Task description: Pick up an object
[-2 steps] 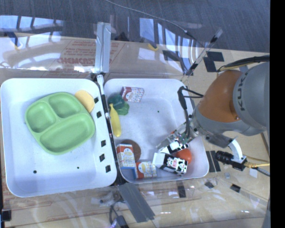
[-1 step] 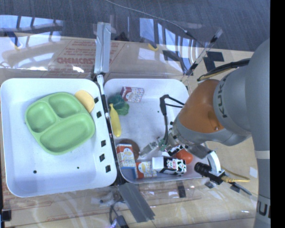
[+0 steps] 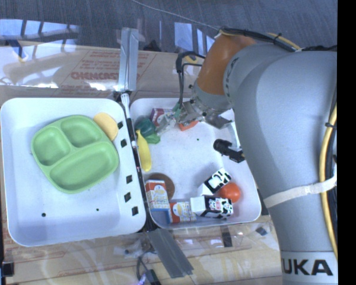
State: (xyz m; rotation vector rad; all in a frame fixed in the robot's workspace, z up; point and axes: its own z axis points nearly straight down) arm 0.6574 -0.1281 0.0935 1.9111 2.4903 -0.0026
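My gripper is low over the back of the right bin, under the grey arm that reaches in from the right. A small red-orange thing shows right at its tip; whether it is gripped is unclear. Just left of the gripper lie a red and white carton and a teal toy. A yellow banana lies along the bin's left wall. Toward the front are a brown disc, an orange carton, a milk carton, two cow-patterned pieces and an orange ball.
The left bin holds a green divided plate with a yellow piece at its upper right edge. The arm's bulk covers the right bin's right side. Bare white floor shows in the middle of the right bin.
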